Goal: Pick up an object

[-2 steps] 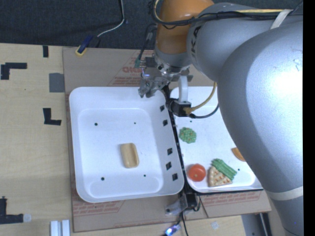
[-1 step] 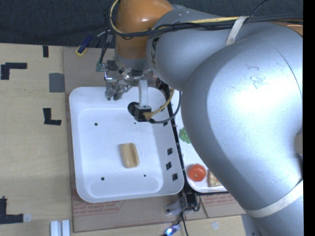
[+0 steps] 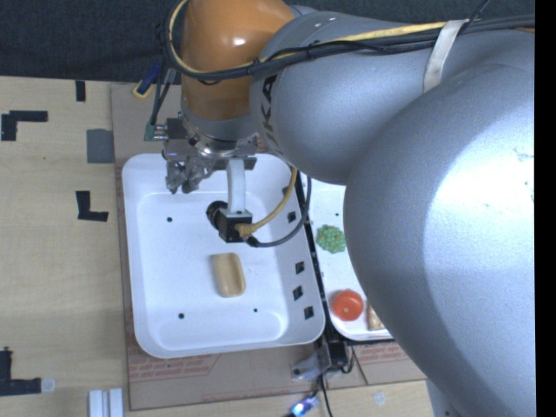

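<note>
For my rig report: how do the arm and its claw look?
The arm is smooth rounded grey, with a glossy orange band above the wrist. Yellow and black cables run along it under a pale strap. The claw is grey metal.

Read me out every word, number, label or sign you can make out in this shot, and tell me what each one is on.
There is no readable text.
Black marks on the bench: plain angled shapes, not letters.
Black squares along the rim of the white bin: too small to show any writing.
Tan block: no label visible.
</note>
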`<state>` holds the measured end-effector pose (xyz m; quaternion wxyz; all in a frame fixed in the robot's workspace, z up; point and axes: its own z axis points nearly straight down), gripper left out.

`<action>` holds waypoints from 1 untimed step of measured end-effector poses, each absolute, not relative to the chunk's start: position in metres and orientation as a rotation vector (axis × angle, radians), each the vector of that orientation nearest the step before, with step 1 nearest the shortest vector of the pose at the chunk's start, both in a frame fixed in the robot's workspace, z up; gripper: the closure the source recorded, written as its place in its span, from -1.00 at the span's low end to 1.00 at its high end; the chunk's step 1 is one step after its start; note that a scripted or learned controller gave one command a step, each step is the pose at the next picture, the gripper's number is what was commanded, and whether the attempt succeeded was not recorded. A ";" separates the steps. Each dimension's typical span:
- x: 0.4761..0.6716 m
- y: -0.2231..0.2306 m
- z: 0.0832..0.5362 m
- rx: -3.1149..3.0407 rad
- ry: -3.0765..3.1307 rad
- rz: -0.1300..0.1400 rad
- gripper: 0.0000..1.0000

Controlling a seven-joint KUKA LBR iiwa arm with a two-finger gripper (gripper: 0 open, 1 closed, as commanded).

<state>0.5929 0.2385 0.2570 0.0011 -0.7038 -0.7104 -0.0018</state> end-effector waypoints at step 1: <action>0.663 0.233 0.234 -2.220 -2.225 -0.002 1.00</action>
